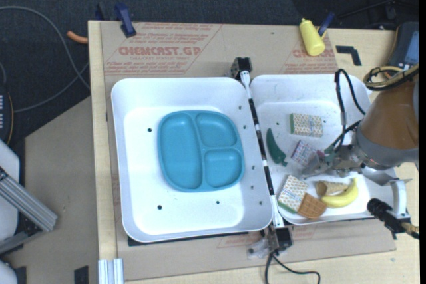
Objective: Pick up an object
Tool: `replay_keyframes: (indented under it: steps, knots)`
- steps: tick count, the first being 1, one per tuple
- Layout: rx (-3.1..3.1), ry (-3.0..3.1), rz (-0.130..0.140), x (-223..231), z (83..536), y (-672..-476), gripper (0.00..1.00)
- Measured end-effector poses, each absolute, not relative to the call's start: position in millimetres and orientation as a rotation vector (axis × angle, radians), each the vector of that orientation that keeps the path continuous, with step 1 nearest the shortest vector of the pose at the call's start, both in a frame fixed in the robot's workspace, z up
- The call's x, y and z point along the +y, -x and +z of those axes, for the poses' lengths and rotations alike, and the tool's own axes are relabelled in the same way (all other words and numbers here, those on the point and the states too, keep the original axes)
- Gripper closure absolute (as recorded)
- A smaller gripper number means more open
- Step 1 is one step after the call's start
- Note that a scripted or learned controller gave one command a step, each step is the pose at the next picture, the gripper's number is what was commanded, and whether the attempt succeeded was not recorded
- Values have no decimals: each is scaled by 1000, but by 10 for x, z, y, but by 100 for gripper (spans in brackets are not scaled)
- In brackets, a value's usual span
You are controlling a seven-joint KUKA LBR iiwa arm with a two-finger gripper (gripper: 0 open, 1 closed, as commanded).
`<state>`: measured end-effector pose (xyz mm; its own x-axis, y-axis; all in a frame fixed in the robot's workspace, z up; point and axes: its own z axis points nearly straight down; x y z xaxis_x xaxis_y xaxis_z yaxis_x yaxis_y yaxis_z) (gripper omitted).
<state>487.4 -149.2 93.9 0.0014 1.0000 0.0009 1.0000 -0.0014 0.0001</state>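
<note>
from my remote seat: left bin (133, 143) holds blue divided plate (200, 148), right bin (286, 86) is landmark. arm (393, 123) over its right side, gripper (327, 161) low mid-bin, can't tell its state. banana (343, 195) near front edge, cracker (310, 205) beside it, patterned packet (306, 124) toward back, green piece (275, 148) at left wall.

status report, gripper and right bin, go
Gripper low in right bin, over the clutter, nothing seen held. Banana, waffle, green item loose nearby. Blue tray sits in left bin.
</note>
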Motion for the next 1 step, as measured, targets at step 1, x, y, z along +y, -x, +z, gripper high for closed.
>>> replay_keyframes:
  steps: [1]
  knots:
    - [-2223,2221,-1,-1246,844,-5386,0]
